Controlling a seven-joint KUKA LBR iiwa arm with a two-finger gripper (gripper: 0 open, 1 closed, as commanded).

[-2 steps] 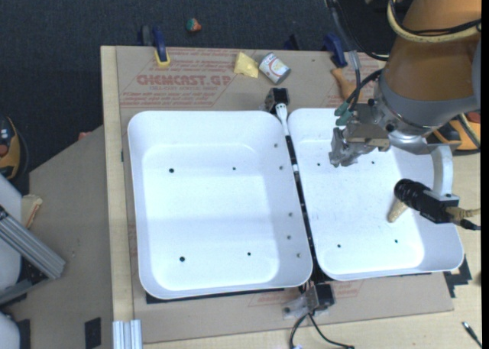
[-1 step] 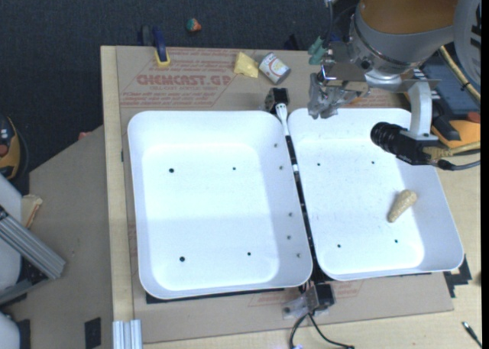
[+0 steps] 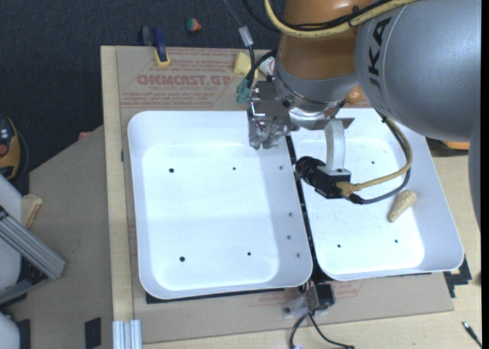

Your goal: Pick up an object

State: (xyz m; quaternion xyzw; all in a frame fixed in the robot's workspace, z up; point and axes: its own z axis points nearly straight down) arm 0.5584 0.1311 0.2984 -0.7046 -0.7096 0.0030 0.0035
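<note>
Grey and orange fill the top right of my feed: the KUKA arm [image 3: 397,42] leans in over the bench, its orange band above the wrist sitting over the far edge of the 2 bins. Below it I see the cardboard-brown bench board [image 3: 191,76] with red lettering, carrying the left bin [image 3: 153,263] and the right bin [image 3: 443,252] side by side, touching along their inner walls. From the wrist a black cable with a tan sleeve [image 3: 336,183] loops down over the right bin's near-left part. The gripper [image 3: 263,137] hangs over the far right corner of the left bin, close to the dividing wall; I see no object between its fingers, and from this slant I cannot tell whether they are spread or closed. The 1 loose object I can make out, a small tan cork-like piece [image 3: 402,205], lies in the right bin toward its right side, well apart from the gripper.
</note>
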